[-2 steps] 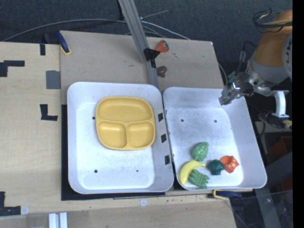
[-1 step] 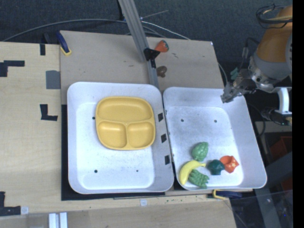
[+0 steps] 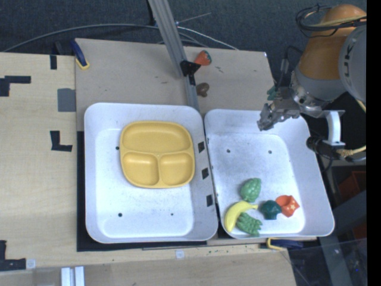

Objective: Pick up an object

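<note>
The grey two-finger gripper (image 3: 266, 121) hovers upper right; its state I cannot tell. The small green knobbly plastic vegetable (image 3: 250, 189), lower right, looks light and rigid; pinch its sides.

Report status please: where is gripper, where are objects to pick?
Two-finger gripper over right white bin's far edge, nothing held. Small plastic toy foods clustered at near corner. Path between them clear.

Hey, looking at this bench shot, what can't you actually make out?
- Gripper, camera view: small and dark, so its state is unreadable.
- Green toy beside the banana: too small to identify.
- Teal toy and orange-red toy: touching, shapes too small to name.
- Arm: cut off by the right edge.
</note>
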